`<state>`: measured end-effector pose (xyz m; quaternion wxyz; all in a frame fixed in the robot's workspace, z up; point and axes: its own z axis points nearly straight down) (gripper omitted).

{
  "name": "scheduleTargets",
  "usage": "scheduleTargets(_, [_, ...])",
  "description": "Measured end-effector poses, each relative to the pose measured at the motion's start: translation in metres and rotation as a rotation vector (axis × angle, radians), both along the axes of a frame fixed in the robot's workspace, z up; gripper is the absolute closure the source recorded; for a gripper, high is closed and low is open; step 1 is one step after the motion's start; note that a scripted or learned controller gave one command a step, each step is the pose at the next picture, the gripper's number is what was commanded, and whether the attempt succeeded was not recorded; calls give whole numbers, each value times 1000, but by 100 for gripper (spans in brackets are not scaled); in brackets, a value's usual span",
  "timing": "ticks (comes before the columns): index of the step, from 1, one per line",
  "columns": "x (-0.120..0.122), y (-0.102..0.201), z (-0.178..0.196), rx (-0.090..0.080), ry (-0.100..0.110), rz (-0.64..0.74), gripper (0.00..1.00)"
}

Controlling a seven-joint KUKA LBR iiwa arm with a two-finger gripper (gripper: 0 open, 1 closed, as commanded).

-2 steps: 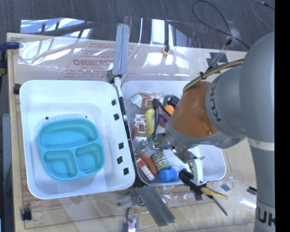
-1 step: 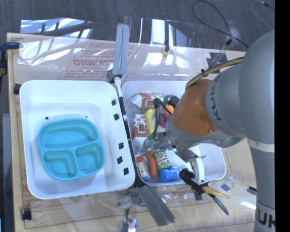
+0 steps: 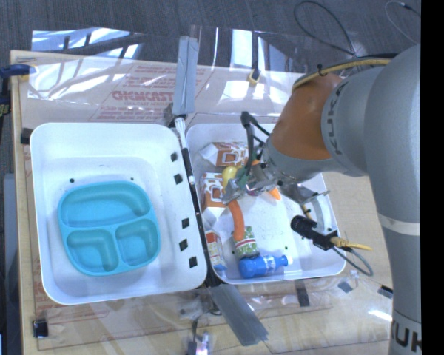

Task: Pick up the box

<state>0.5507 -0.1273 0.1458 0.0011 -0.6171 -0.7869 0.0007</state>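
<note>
The left white bin (image 3: 44, 198) holds a blue compartment tray (image 3: 107, 226). The right white bin (image 3: 322, 268) holds an orange-and-white carton box (image 3: 226, 156), a blue bottle (image 3: 263, 264) and the gripper (image 3: 253, 183), whose state I cannot tell.

Red mirrored lettering shows on the clear sheet (image 3: 144, 95) behind the bins, too reversed to read; white letters "KU" mark the arm's base (image 3: 408, 339)

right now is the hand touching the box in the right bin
Cannot tell. In the camera view the hand overlaps the box where clutter crowds together, so neither contact nor a gap shows plainly.
</note>
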Motion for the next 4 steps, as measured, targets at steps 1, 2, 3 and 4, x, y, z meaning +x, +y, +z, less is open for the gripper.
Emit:
scheduleTargets(1, [-18,40,46,-1,-3,110,100])
scheduleTargets(2, [-4,56,80,-1,-1,230,100])
scheduleTargets(3, [59,26,99,0,-3,414,100])
scheduleTargets(4, [34,49,56,1,-1,717,100])
